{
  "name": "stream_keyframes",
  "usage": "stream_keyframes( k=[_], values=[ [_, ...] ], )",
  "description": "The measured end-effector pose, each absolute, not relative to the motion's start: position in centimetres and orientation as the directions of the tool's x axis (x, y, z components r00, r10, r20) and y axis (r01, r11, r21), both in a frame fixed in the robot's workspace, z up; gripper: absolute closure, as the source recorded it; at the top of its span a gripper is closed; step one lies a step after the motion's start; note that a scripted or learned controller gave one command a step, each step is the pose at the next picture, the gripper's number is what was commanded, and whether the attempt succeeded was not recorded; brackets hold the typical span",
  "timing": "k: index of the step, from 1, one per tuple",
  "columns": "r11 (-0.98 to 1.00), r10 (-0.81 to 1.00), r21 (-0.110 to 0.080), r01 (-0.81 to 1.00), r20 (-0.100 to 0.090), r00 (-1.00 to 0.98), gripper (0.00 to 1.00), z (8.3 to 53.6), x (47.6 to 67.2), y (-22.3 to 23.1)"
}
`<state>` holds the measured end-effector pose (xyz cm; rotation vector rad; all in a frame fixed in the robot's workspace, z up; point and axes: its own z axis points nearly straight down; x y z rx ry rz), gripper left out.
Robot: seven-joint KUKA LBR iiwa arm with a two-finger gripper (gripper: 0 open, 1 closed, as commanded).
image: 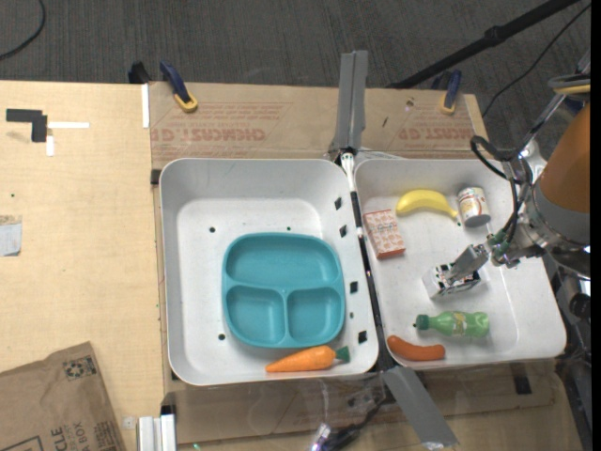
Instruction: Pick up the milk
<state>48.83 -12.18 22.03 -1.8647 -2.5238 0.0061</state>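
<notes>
Milk grab — not there yet
Gripper (454, 278) looks empty, can't tell its spread — slide left to the milk carton (384, 233) and centre up.

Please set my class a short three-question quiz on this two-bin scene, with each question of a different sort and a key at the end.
1. Multiple choice: the milk carton lies A) on the teal plate, B) in the bin on the view's right, C) on the bare bench.
2. True or false: the gripper is over the bin on the view's left.
3. Fill in: the yellow fruit beside the can is a ____.
Key: 1 B; 2 false; 3 banana.
</notes>
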Motion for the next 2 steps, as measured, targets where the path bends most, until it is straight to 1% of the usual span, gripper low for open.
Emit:
stream_keyframes(
  k=[1, 2],
  values=[
    [0.294, 0.956, -0.005, 0.956, 0.001, -0.294, 0.00, 22.0, 48.8, -12.2],
    [0.227, 0.974, 0.007, 0.974, -0.006, -0.227, 0.00, 11.2, 51.7, -14.9]
  ],
)
